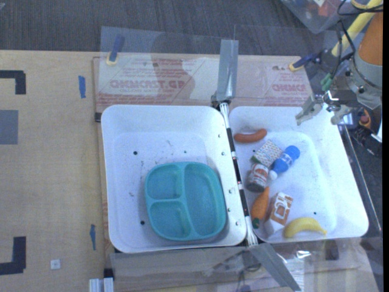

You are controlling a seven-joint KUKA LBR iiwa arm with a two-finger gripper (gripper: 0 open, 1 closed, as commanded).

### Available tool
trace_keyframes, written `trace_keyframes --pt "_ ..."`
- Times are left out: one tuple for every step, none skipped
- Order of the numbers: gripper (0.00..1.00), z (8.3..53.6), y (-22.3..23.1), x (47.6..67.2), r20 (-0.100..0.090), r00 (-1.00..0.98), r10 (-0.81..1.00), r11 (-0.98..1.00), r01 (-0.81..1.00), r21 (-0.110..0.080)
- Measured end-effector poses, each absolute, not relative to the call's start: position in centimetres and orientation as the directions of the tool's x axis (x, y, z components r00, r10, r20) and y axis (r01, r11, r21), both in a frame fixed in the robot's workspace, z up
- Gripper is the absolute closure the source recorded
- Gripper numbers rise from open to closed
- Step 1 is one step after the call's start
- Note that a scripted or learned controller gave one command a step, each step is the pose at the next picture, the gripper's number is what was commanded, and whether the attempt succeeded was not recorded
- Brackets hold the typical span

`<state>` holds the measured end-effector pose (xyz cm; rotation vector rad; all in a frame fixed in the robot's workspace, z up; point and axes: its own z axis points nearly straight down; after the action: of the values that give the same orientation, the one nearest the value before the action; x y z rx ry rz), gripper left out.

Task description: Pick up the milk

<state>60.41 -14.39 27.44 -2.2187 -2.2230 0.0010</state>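
Over the right bin's (340,221) far corner the gripper (321,110) hangs with fingers spread, nothing between them. Nearer, the milk (279,208) carton lies between a carrot (260,205) and a banana (304,226).

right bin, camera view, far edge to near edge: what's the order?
hot dog → blue-capped bottle → small can → milk carton → banana. Checkered packet and carrot left out, since they overlap the others' places.
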Motion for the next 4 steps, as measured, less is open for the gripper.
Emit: trace_keyframes --pt "0.00 16.4 -16.9 60.0 0.000 0.066 0.998 -0.066 0.998 -0.001" --pt "0.00 8.7 -18.6 61.5 0.000 0.094 0.996 -0.094 0.996 0.002" --pt "0.00 8.7 -17.3 53.7 0.001 0.159 0.987 -0.159 0.987 0.004" --pt "0.00 11.9 -12.1 62.7 0.000 0.229 0.973 -0.229 0.973 0.001"
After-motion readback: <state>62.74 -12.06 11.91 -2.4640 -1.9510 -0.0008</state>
